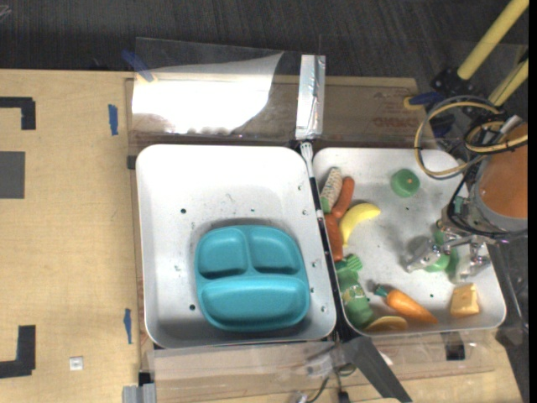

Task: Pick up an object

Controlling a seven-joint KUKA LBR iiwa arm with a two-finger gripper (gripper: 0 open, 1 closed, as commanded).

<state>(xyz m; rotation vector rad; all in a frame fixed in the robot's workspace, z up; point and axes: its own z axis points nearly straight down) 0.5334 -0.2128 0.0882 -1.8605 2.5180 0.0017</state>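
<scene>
Camera view: two carrots point(405, 303), one banana point(359, 219), one teal tray point(251, 276).

green round piece point(406, 182): small, flat, alone near right bin's back wall
banana point(359, 219): yellow, curved, just beside left wall
carrots: one point(344, 193) tilted against left wall; one point(406, 304) lying near front
green veg point(356, 299): front-left corner, on the wall
tan block point(463, 300): front-right corner
green item point(435, 263): under pincer point(449, 254), grasp unclear
</scene>
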